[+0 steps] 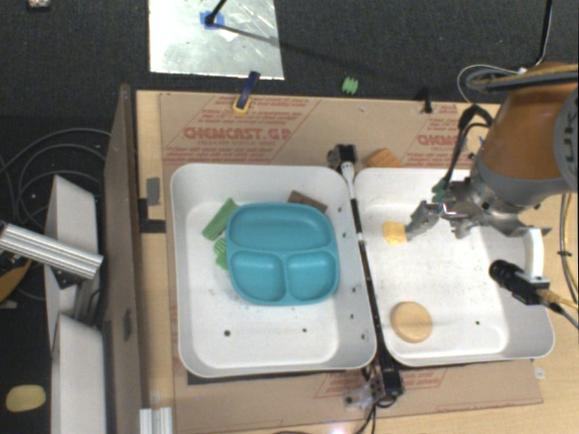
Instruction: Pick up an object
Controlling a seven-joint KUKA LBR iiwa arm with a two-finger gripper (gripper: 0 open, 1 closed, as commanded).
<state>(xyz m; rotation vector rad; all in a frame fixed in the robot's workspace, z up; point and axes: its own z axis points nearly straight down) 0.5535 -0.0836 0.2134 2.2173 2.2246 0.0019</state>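
In the right bin [470, 346] a small yellow block [394, 233] lies near the left wall. A round tan disc [412, 321] rests closer to the front. My gripper [423, 217] hangs low over the right bin, just right of the yellow block and close to it. I see nothing held in it. The grey arm with its orange band [534, 125] reaches in from the right.
The left bin [194, 333] holds a blue divided plate [280, 253], green pieces [218, 219] at the plate's left and a brown piece [308, 201] behind it. An orange block [383, 158] lies on the bench behind the bins. A black fitting [513, 281] overhangs the right bin's right side.
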